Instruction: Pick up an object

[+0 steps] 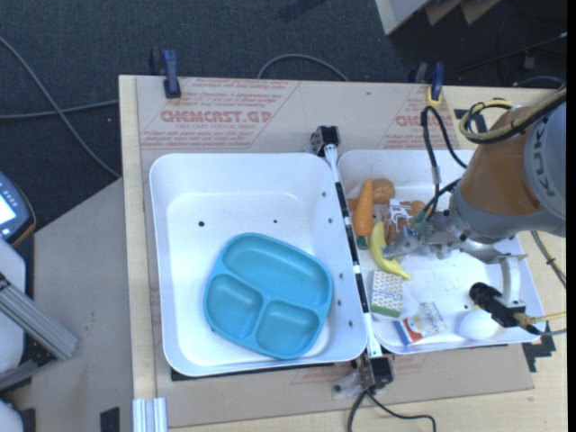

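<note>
The right bin (450,165) holds several small things. An orange carrot (363,210) lies along its left wall, with a brownish round piece (384,190) just behind it. A yellow banana (387,257) lies below the carrot. My gripper (412,235) is low in the bin, right beside the banana and a small colourful packet (397,214). Nothing shows as lifted. A dotted white packet (387,289), a red-and-blue printed card (421,322) and a white egg-like thing (477,325) lie nearer the front.
The left bin (180,187) holds a blue divided plate (267,293). A black clamp (325,137) sits where the two bins meet at the back. The arm covers the right bin's right side.
</note>
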Controlling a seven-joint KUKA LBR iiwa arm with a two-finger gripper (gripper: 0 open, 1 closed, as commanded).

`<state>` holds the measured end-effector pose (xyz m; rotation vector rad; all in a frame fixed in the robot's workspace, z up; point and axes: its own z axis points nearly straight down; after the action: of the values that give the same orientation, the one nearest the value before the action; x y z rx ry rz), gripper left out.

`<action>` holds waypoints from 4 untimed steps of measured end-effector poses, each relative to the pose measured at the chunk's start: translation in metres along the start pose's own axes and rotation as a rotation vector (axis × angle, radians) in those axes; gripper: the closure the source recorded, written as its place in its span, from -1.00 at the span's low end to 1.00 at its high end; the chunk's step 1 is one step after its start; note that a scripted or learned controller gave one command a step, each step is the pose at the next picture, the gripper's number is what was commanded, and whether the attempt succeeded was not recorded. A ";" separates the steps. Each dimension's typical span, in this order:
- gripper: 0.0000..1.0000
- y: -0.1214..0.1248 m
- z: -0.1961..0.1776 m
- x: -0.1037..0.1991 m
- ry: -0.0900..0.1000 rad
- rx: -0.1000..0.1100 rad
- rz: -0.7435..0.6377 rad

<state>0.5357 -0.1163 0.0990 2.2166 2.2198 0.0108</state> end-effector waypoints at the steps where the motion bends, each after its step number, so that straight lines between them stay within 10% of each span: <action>1: -1.00 0.091 0.015 -0.002 -0.004 0.001 -0.003; 4: -1.00 -0.056 0.012 0.011 -0.002 0.004 0.004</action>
<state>0.4796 -0.1058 0.0866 2.2219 2.2168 0.0039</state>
